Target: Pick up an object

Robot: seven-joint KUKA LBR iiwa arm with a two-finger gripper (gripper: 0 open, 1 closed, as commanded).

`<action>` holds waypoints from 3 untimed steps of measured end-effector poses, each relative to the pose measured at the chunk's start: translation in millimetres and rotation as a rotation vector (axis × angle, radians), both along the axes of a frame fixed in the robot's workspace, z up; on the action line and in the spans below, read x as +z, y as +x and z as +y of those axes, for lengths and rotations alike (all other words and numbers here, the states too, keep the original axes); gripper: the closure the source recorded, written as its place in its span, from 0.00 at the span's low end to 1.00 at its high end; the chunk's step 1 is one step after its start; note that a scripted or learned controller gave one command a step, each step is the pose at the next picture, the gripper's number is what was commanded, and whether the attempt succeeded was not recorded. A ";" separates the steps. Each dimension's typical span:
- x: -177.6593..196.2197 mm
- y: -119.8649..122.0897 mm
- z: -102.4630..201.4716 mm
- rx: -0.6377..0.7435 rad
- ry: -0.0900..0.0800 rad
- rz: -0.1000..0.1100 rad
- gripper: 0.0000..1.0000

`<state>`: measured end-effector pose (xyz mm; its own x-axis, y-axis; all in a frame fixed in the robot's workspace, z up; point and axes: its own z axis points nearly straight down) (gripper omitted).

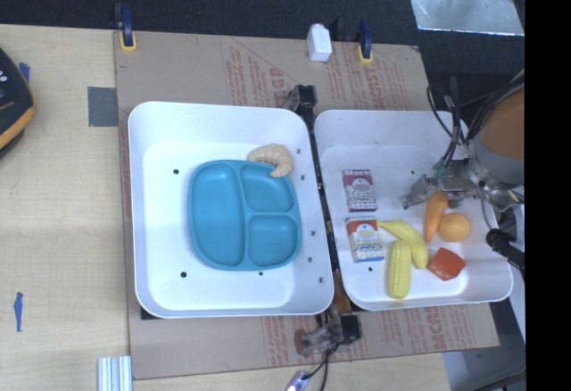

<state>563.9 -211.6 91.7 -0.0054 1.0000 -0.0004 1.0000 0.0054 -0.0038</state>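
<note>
In the right bin (384,132) lie an orange carrot (434,218), a small orange fruit (455,228), a red piece (446,264), a yellow banana (406,235), a corn cob (398,270) and two small red-and-white cartons (359,190) (364,240). My gripper (434,190) hangs low over the right side of this bin, right at the upper end of the carrot. The arm's orange band (505,126) shows at the right edge. Whether the gripper touches the carrot is unclear.
The left bin (161,291) holds a blue divided plate (243,213) with a beige croissant-shaped piece (274,158) at its upper rim. Black clamps (303,98) sit between the bins. Cables (451,108) trail near the arm. A yellow-black device (12,103) lies at far left.
</note>
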 end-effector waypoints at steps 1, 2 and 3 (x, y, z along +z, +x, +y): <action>-0.2 -58.7 0.9 0.000 0.000 0.000 0.00; 0.3 -17.0 -0.2 0.000 0.000 -0.002 0.00; 10.4 -17.2 -1.3 0.003 -0.001 0.000 1.00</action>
